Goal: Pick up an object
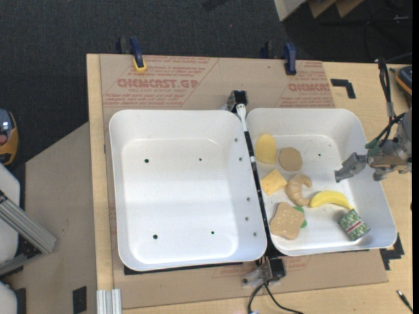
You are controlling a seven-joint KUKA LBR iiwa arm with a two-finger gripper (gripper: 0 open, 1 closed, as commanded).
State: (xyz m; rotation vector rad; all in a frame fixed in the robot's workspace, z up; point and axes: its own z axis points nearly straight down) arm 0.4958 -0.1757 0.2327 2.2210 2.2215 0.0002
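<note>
Resting in the right bin (353, 126), smooth moulded toy foods: yellow lemon (265, 148), tan disc (290, 159), cheese wedge (273, 182), curved croissant (298, 189), bread slice (286, 221), banana (330, 199), green can (353, 225). Gripper (345, 171) hovers over the bin's right side, apart from all; fingers' state cannot be told. Left bin (177, 188) offers open room.

The gripper (346, 171) is seen at the right edge of the camera view, extended leftward from the wrist, which is held low and roughly level. Nothing is seen between the fingers.
</note>
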